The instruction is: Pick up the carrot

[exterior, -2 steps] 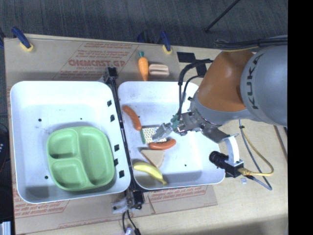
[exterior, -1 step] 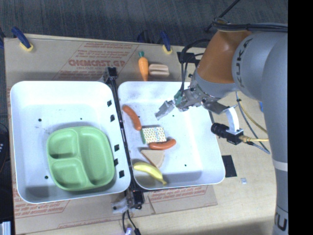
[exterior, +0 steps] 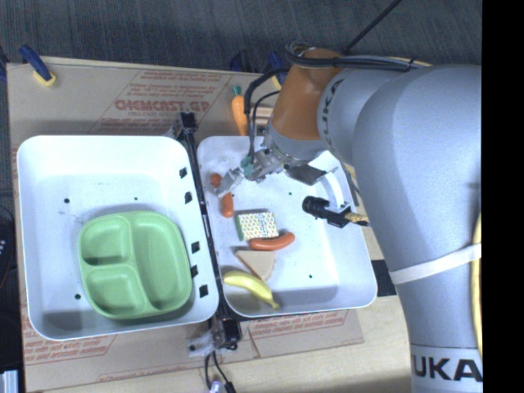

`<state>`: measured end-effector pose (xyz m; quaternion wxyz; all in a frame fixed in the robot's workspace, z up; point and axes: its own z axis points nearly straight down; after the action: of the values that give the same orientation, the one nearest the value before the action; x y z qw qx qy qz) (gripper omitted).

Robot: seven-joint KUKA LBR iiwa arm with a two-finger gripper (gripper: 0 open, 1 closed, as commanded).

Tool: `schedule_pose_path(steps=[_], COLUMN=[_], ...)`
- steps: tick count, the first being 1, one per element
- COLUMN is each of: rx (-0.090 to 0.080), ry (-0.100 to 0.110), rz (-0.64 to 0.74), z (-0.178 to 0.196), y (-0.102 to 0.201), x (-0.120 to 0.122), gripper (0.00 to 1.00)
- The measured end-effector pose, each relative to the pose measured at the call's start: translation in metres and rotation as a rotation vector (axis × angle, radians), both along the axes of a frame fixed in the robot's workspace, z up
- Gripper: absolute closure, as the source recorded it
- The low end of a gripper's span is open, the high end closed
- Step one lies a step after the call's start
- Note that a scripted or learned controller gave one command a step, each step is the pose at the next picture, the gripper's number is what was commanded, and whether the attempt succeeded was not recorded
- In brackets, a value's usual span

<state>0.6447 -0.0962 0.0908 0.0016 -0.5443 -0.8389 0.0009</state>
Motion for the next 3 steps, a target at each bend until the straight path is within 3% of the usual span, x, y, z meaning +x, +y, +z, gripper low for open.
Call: schedule_pose_path(steps=[1, 2, 3], rx=[-0.002, -0.001, -0.001], ry=[-0.002, -0.005, 0.001], rz=[-0.084, -0.143, -0.299], z=[0.044, 0.153, 0.013], y=[-0.055, 0.010, -0.004], x=[0.012, 0.013, 0.011], gripper=[0.00, 0.00, 0.00])
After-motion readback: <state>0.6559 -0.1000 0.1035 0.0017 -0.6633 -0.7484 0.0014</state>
